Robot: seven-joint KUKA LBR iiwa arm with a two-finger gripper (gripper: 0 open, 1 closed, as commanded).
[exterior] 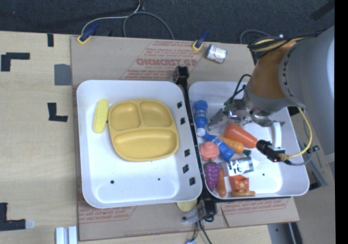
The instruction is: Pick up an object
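Lying in the right bin [291, 183], the orange carrot [241, 135] sits just right of and nearer than my end effector [231, 112]; I cannot tell its opening or any hold. Blue bottle [200, 112], pink ball [209, 151] and purple grapes [211, 171] lie left. Farther left, the left bin [92, 183] holds a yellow tray [144, 129] and corn [100, 116].

right bin [288, 183] crowded — toys [228, 150] touching

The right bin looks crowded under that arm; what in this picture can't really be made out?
- Gripper: its tips blur into the toys in the camera view.
- Right bin: the arm covers its upper right corner.
- Silver object: too small to identify.
- Small item by the purple grapes: too blurred to name.
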